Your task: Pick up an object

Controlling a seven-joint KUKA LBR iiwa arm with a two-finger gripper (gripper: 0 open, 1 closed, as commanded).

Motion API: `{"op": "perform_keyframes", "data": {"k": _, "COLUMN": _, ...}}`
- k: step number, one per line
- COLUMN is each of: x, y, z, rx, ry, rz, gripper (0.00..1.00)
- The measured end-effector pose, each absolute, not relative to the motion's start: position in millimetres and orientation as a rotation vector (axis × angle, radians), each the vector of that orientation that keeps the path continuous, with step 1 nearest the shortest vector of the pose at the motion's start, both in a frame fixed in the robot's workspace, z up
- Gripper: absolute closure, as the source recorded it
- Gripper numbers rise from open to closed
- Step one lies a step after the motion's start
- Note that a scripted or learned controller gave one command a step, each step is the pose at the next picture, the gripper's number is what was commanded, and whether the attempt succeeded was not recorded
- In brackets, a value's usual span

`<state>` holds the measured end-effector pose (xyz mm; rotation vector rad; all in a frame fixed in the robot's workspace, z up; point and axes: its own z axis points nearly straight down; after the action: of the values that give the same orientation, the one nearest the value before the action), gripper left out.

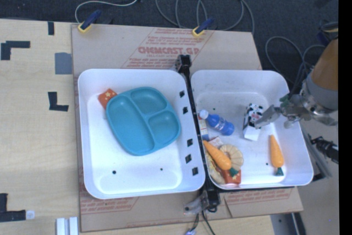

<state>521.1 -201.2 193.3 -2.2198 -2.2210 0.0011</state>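
The right bin [236, 82] holds several small things. A black-and-white toy [251, 113] stands near its middle, with a small white block [251, 134] just below it. My gripper [266, 118] reaches in from the right and hangs right beside the toy and the block. Nothing shows as held. A blue bottle [220, 124] lies to the toy's left. One orange carrot [218, 156] lies at the lower left over a tan round piece [235, 154]. A second carrot [275, 152] lies at the lower right.
The left bin [88, 135] holds a blue divided plate [144, 119] with an orange block [107, 97] at its upper left corner. A black divider [190, 118] runs between the bins. Cables [198, 5] loop on the dark floor behind the bench.
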Motion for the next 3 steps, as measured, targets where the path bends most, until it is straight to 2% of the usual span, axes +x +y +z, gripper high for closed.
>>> {"op": "perform_keyframes", "data": {"k": 1, "x": 574.1, "y": -169.2, "z": 95.5, "rx": -2.222, "ry": -2.222, "rz": 0.002, "gripper": 0.0}}
{"op": "perform_keyframes", "data": {"k": 2, "x": 573.6, "y": -168.4, "z": 104.2, "rx": -2.22, "ry": -2.222, "rz": 0.004, "gripper": 1.0}}
{"op": "perform_keyframes", "data": {"k": 3, "x": 638.8, "y": -131.9, "z": 172.3, "rx": -2.22, "ry": -2.225, "rz": -0.001, "gripper": 1.0}}
